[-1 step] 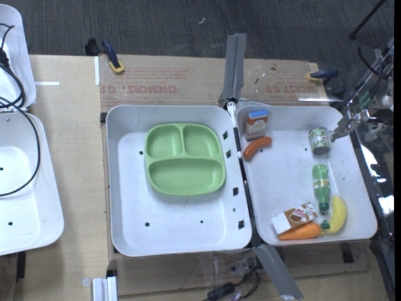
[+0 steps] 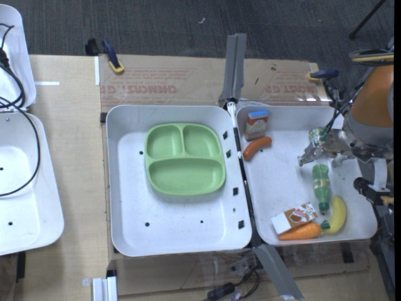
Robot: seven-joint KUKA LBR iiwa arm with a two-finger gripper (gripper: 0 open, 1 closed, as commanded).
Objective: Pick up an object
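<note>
Camera view puts your tool [image 2: 321, 150] over the right bin [image 2: 276, 174], fingers splayed wide and holding nothing, just above the top of the green bottle [image 2: 321, 189]. That bottle lies toward 3 o'clock in the bin, running 12 to 6, its base near the banana [image 2: 339, 214]. Judge it light, stiff and slick, and likely to roll, so close across its narrow body at mid-length, not the cap. Carrot [image 2: 302, 232] and small carton [image 2: 294, 216] sit at 5 o'clock; the sausage [image 2: 257, 147] and can [image 2: 256, 123] at 11.
</note>
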